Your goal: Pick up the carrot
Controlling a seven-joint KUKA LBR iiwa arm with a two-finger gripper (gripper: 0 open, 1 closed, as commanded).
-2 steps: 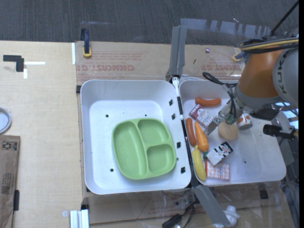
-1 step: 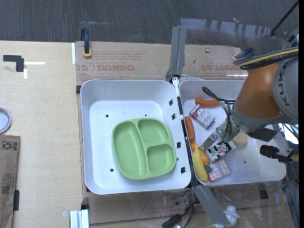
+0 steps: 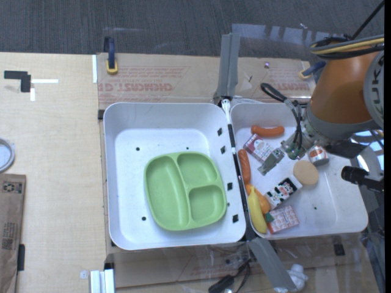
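Carrot (image 3: pixel 244 166): orange-red, long and narrow, lying lengthwise against the left wall of the right bin (image 3: pixel 342 224), just beside the divide between the two bins. Nothing grips it.

Surface: pale wood-coloured bench (image 3: pixel 49 139), with brown cardboard (image 3: pixel 159 78) under the far edge of the bins. Dark ribbed floor beyond.

Left bin (image 3: pixel 122 163): shallow, white, holding one green divided plate (image 3: pixel 183 191) with three compartments, set slightly askew.

Right bin, contents:
- orange rounded stick (image 3: pixel 267 130), lying crosswise near the far wall;
- red-and-white packet (image 3: pixel 256 146), just right of the carrot's upper end;
- beige oval piece (image 3: pixel 305 174), mid-bin;
- black-and-white patterned carton (image 3: pixel 282 191), tilted, just below the beige piece;
- yellow banana (image 3: pixel 255 215), near the front-left corner, below the carrot;
- small orange piece (image 3: pixel 264 203), touching the banana;
- pink printed packet (image 3: pixel 283 218), just right of the banana;
- small red-and-white tin (image 3: pixel 317 156), close under my wrist.

Bench, oddments: a blue-and-yellow clamp (image 3: pixel 110 57) on the far edge, a roll of tape (image 3: pixel 5 155) at the left edge, a brown paper bag (image 3: pixel 12 224) below it.

Tool: my arm (image 3: pixel 342 96), orange band showing, reaches in from the right over the right bin's far half. My gripper (image 3: pixel 288 151) hangs low over the bin between the red-and-white packet and the tin, well apart from the carrot. Whether it is parted or clenched I cannot tell; I see nothing held in it.
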